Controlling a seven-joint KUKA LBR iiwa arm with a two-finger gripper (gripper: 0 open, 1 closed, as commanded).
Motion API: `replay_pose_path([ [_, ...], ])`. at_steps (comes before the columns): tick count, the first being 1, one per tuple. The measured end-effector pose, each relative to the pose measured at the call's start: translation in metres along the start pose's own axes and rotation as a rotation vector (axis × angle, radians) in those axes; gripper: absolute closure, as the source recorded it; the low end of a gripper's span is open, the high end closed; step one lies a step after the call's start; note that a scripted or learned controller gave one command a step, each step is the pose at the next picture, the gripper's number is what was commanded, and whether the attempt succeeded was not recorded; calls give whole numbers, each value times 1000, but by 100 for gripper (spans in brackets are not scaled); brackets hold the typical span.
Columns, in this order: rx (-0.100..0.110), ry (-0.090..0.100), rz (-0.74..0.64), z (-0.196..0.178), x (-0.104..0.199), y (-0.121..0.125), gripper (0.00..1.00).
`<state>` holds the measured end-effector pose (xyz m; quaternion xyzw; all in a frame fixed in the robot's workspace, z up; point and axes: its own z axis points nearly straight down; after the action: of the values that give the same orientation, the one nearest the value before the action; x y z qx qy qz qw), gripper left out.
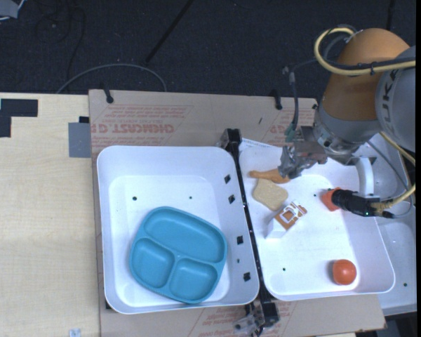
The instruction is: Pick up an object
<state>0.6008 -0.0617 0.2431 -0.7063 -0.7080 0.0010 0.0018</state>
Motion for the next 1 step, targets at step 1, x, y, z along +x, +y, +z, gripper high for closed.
replay_pose_path([
  [1, 1, -1, 0, 15, 52, -7, 100],
])
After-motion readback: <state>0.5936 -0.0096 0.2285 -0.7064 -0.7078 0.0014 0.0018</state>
